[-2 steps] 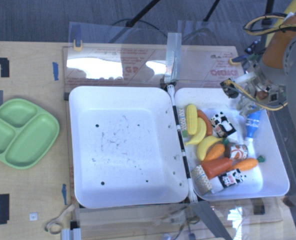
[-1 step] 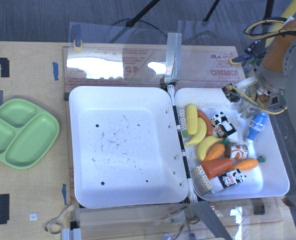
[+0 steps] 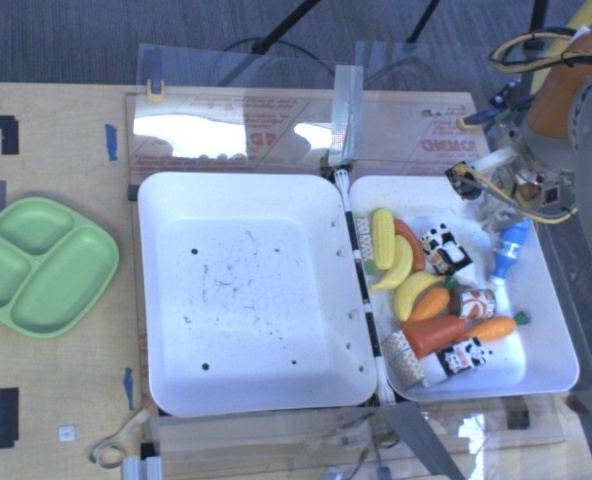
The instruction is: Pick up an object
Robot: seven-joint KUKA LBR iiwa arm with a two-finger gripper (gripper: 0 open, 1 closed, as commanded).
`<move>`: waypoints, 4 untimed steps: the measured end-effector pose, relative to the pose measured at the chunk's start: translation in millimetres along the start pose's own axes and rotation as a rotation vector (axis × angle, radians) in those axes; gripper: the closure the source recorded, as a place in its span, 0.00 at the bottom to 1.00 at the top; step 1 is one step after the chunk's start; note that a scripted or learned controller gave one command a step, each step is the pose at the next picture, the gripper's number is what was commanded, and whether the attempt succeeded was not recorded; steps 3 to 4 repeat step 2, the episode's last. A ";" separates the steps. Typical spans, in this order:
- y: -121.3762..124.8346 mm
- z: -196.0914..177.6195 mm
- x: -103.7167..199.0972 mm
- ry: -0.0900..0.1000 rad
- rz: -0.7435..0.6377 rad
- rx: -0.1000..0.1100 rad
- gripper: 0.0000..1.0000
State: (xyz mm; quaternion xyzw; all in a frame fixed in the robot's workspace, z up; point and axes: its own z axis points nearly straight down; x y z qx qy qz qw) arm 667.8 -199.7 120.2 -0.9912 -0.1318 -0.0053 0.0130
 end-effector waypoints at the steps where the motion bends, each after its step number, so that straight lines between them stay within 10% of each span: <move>1: -0.8 -10.5 1.1 0.001 -0.001 0.000 1.00; 4: -1.1 -20.9 1.8 0.003 -0.001 0.001 1.00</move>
